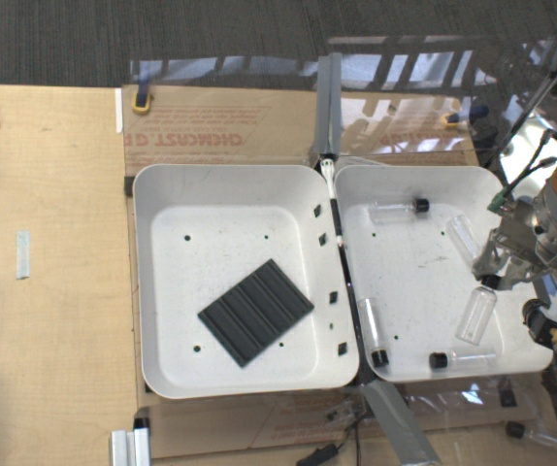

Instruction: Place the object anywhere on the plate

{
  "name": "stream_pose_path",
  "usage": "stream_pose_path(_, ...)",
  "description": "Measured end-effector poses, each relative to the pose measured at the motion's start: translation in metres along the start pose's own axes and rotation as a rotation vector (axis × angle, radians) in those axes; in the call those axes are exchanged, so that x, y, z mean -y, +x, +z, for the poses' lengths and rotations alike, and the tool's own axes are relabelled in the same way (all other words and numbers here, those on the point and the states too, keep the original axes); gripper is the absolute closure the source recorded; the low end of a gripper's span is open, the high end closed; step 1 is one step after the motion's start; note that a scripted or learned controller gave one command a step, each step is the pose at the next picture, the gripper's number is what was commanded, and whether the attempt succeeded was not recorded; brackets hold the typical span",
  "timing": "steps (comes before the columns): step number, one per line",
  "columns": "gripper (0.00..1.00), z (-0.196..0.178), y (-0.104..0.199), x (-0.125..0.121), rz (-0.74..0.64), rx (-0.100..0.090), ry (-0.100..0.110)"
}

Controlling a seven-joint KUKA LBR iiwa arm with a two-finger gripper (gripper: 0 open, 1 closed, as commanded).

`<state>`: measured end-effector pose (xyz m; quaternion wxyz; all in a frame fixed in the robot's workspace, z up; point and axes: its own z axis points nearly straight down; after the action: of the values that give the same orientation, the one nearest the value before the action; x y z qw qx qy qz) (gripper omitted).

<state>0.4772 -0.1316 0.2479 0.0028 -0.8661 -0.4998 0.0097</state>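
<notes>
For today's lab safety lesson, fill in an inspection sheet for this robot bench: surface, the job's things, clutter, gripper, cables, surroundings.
Surface: two shallow white bins side by side, the left bin and the right bin, resting on brown cardboard.
Job's things: dark ribbed plate lying flat and askew in the left bin; several clear tubes in the right bin, one just below the gripper, others with black caps.
Clutter: nothing seen inside the bins beyond these.
Gripper: gripper low over the right bin's right side; no tube visibly between its fingers.
Cables: thin cables near the arm.
Surroundings: wooden table left, dark carpet behind.
</notes>
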Motion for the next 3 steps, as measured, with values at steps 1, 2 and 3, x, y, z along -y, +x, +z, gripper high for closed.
stream_pose_path(1, 1.00, -0.037, 0.064, 0.037, 0.070, -0.011, -0.012)
stream_pose_path(2, 1.00, -0.066, 0.134, 0.078, -0.178, -0.009, -0.014)
stream_pose_path(3, 1.00, 0.046, 0.219, 0.083, -0.375, -0.007, -0.012)
